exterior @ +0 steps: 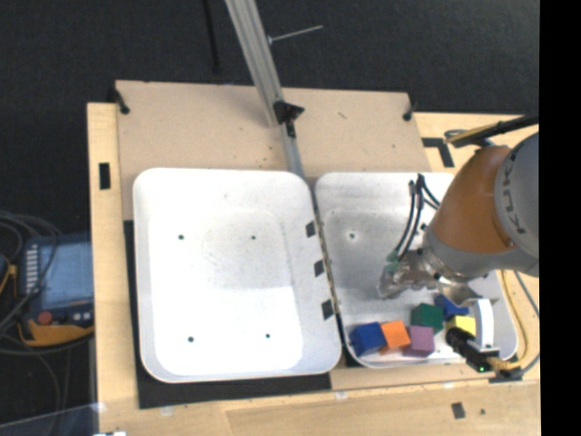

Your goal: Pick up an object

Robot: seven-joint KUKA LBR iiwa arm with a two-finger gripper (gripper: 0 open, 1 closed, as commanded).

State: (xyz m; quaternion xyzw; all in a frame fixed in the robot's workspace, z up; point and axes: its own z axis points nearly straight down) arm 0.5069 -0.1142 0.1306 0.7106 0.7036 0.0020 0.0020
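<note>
Several small blocks lie along the near edge of the right bin (pixel 363 198): a blue block (pixel 367 338), an orange block (pixel 396 334), a purple block (pixel 422 339), a green block (pixel 426 316), and a yellow block (pixel 464 324) with another blue piece (pixel 453 307) behind it. My gripper (pixel 396 280) hangs low over the bin floor, just up and left of the green block and above the orange one. The wrist body covers the gripper's tip. Nothing is visibly held.
The left bin (pixel 227 271) lies beside the right one, with black clips (pixel 320 266) on the shared wall. A slanted metal post (pixel 259 57) rises behind the bins. A pendant and cables (pixel 50 289) sit off the bench at left.
</note>
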